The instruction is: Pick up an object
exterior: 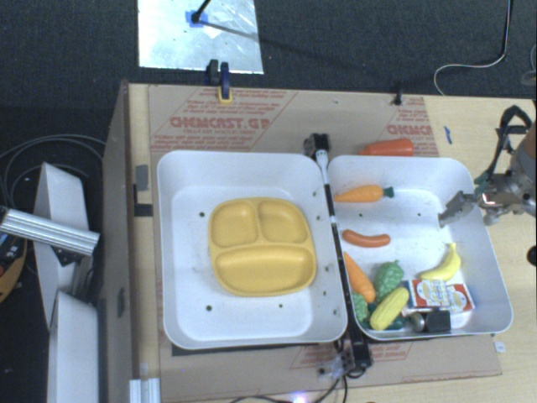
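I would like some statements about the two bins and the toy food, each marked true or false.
1. The yellow divided plate lies in the left bin. True.
2. The banana lies in the left bin. False: it lies in the right bin.
3. The tool holds the sausage. False: the sausage lies on the bin floor, apart from it.
4. One carrot lies outside the bins. True.
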Robot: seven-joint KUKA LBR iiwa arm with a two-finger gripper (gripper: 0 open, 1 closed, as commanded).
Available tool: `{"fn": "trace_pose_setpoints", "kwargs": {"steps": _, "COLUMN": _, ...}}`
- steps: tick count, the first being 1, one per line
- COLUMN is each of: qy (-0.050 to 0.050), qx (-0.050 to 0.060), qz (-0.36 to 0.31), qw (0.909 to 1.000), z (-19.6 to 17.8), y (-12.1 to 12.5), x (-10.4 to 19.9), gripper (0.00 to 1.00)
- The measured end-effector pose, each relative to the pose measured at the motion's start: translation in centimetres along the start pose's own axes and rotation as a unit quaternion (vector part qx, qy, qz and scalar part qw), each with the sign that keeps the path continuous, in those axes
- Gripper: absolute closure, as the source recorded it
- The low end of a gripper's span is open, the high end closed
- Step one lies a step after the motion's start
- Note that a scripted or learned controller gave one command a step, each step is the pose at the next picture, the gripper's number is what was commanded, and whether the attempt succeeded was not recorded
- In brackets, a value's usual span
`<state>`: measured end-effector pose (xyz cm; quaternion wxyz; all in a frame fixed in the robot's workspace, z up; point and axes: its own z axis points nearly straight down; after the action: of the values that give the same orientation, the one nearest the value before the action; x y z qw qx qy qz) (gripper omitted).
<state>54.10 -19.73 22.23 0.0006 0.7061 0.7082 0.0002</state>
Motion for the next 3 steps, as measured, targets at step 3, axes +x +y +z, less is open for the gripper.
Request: {"fn": "trace_pose_setpoints", "kwargs": {"steps": 3, "qy": 0.0, "qx": -0.001, "qz": 0.001, "qw": 1.0, "z": 13.8, "y": 1.9, "x": 9.5, "gripper": 0.0}}
